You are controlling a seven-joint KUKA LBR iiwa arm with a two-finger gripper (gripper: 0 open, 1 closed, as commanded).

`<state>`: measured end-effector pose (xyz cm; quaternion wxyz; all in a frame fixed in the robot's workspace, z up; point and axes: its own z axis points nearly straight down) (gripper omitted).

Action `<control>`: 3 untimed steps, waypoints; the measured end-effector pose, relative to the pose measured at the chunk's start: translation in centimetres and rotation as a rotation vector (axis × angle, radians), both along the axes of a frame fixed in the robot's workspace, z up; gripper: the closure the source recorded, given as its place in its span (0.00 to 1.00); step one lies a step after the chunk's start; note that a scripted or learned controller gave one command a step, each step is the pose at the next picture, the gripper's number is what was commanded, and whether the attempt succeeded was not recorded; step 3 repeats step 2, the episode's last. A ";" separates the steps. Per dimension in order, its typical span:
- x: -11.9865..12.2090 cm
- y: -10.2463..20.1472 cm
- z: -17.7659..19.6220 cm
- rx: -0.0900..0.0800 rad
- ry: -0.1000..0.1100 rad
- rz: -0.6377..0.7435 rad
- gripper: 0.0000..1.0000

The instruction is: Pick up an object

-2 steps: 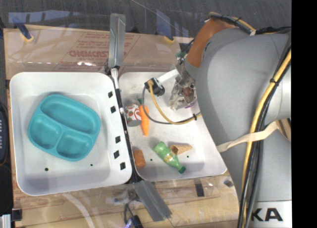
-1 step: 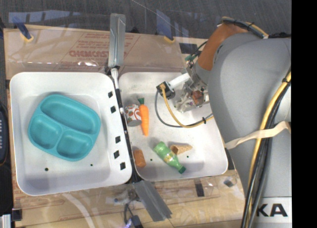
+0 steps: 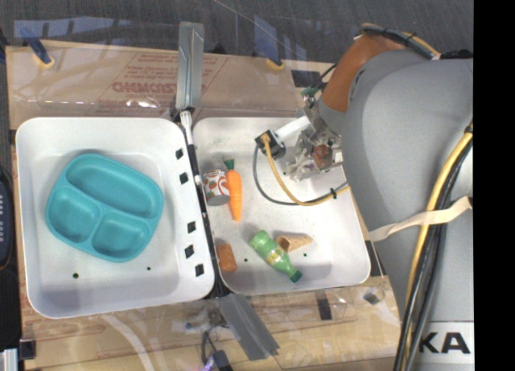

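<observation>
I see a bench carrying two white bins: the left bin (image 3: 32, 224) holds a teal divided plate (image 3: 103, 206), the right bin (image 3: 354, 257) the small items. The gripper (image 3: 310, 156) hangs over the right bin's far right corner; I cannot tell its state. A carrot (image 3: 234, 191) lies by the left wall beside a small can (image 3: 215, 186); a green bottle (image 3: 273, 254) lies near the front edge.

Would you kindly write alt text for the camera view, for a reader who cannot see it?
A grey robot arm's gripper hovers over the right white bin, which holds a carrot, a green bottle, a small can, a brown piece and a tan wedge. The left bin holds a teal divided plate.
</observation>
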<state>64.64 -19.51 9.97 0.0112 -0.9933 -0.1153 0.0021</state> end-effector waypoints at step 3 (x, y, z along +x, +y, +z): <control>0.0 0.2 1.7 0.002 0.004 0.011 1.00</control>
